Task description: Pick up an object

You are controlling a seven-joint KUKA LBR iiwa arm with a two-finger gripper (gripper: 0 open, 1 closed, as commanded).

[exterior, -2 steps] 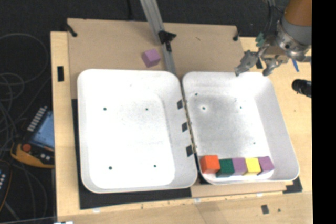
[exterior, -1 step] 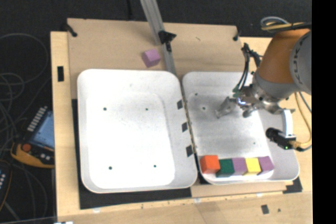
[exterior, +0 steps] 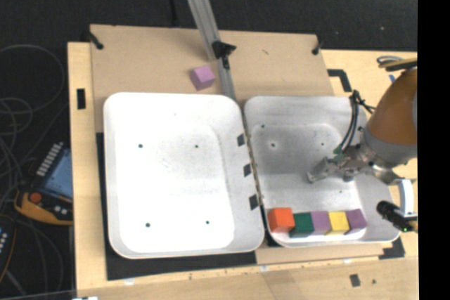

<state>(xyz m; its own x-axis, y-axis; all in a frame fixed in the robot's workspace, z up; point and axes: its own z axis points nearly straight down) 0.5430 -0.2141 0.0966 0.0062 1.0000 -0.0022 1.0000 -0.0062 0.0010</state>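
A row of blocks lies along the front wall of the right bin (exterior: 295, 112): an orange block (exterior: 282, 218), a green block (exterior: 303, 223), a lilac block (exterior: 320, 222), a yellow block (exterior: 339, 221) and a purple block (exterior: 356, 218). My gripper (exterior: 316, 174) hangs low over the middle of the right bin, behind the row and apart from it, pointing left. Nothing shows between its fingers. The arm's orange band (exterior: 395, 112) rises at the right edge.
The left bin (exterior: 176, 172) sits beside the right one. A lone purple cube (exterior: 203, 77) rests on the brown board behind the bins. A grey metal post (exterior: 200, 3) slants up from between the bins. Cables and a handheld controller (exterior: 42, 197) lie at the far left.
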